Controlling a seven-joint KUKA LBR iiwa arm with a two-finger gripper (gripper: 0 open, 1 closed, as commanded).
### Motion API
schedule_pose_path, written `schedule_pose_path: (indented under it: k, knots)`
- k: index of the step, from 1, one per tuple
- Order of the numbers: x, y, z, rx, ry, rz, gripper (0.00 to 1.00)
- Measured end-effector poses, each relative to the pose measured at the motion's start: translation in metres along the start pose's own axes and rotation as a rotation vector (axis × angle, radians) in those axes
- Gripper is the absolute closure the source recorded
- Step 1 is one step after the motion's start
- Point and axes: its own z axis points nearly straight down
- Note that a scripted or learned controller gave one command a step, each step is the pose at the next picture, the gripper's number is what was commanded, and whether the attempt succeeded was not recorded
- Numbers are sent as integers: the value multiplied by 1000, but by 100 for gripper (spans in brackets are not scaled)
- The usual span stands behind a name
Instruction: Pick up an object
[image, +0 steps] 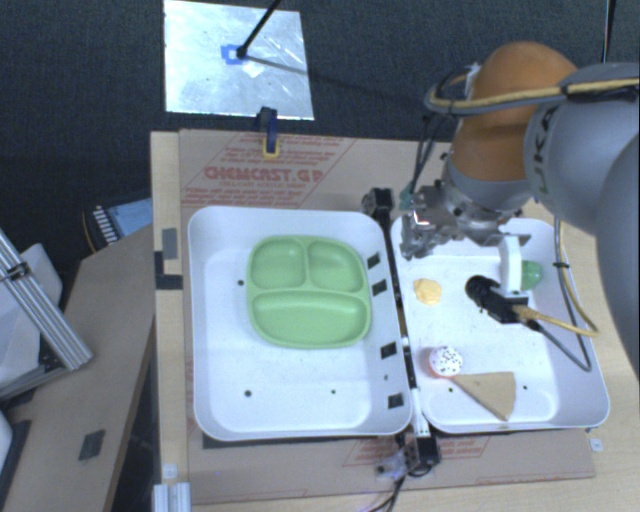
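Arm: the grey arm (590, 140) with its orange band comes in from the right and bends down over the back of the right bin (585, 385).

Gripper: the gripper (418, 243) sits low over the right bin's back-left corner, right next to the seam between the two bins. Honestly can't tell how far open it is from this angle, it's just a dark cluster of metal. I can't see anything held in it.

Yellow lump: a small pale yellow lump (428, 291) lies on the right bin's floor just in front of the gripper, not touching it. It's the closest loose thing to the gripper.

Sprinkled ball: a little pink and white round thing with dark speckles (445, 361) lies nearer the front of that bin, close to the left wall.

Tan wedge: a flat tan triangle (487, 392) lies just beside the speckled one at the front, and the two look like they're touching or nearly so.

Green bit: something green (530, 272) peeks out toward the bin's right side, mostly hidden, so no idea what it is.

Green plate: a light green divided plate (307, 293) with three compartments lies flat in the middle of the left bin (215, 400), well apart from the gripper.

Under it all: both bins rest on a cardboard sheet (300, 165) with red print.

Back there: a shiny silver square (200, 60) lies behind the bench.
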Motion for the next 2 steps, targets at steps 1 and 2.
schedule_pose_path:
  k: [1,2]
  knots:
    - [54,12,-5,0,1,-1,100]
    - [51,12,-4,1,-2,4,0]
